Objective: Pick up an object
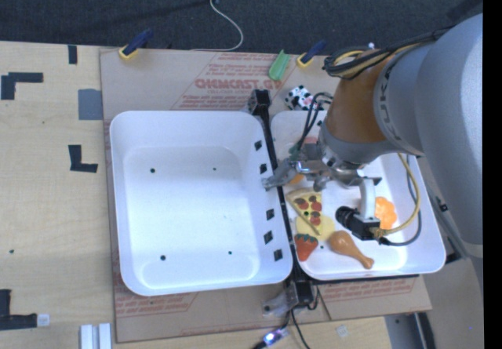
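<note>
Where gripper (307, 175) hangs — pizza slice (308, 210) beside divider (276, 183).

A robotics lab: clamped cardboard sheet (235, 85), tape-marked bench (47, 183), white bins (125, 183).

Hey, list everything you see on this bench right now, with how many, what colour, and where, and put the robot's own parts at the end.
Bins: two, white, side by side on the bench; toys lie in the right one.
Pizza slice: one, yellow with red spots, right bin near the divider.
Strawberry: one, red, right bin's near left corner.
Drumstick: one, tan, right bin's near edge.
Orange piece: one, orange, right bin, right of the arm's tool.
Dice: one, white with black spots, beyond the right bin.
Clamps: two, blue and yellow, at the board's far edge.
Cardboard board: one, brown, under the bins.
Arm: one, grey with an orange band, over the right bin.
</note>
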`<action>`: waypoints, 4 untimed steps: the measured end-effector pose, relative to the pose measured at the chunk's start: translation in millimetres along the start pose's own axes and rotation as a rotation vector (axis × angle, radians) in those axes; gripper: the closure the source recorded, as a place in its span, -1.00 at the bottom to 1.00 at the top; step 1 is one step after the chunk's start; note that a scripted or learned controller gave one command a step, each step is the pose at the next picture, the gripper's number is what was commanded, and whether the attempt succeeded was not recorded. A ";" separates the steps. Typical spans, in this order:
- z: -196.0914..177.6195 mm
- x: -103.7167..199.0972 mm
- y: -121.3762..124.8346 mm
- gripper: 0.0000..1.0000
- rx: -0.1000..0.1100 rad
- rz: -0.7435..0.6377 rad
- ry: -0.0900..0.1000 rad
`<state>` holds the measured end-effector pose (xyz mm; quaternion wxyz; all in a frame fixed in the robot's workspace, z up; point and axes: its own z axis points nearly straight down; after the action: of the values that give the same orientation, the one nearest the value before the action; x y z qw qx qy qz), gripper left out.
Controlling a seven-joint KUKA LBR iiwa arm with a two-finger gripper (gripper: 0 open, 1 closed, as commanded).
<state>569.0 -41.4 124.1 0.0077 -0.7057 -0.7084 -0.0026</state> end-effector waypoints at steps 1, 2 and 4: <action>-254.0 -26.7 -56.8 -1.00 -0.023 0.003 -0.016; -253.9 -24.9 -56.2 1.00 -0.007 0.001 -0.017; -159.5 -1.4 25.4 1.00 -0.023 -0.003 -0.017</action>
<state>595.6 -45.0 283.4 -0.0064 -0.7047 -0.7095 -0.0050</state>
